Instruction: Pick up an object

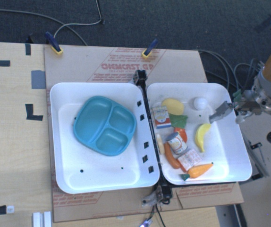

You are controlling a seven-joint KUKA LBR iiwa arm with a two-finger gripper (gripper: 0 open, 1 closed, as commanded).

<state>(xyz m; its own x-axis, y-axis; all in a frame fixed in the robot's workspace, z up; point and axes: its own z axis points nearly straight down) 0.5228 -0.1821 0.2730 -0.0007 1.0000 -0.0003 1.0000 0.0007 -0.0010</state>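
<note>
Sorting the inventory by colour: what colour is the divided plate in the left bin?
Light blue, plain; the plate shows clearly in the camera view.

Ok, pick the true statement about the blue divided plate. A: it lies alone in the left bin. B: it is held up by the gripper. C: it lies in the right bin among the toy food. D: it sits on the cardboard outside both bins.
A: the blue divided plate lies flat in the left bin with nothing else beside it, while the banana, carrot and other toy food sit in the right bin.
</note>
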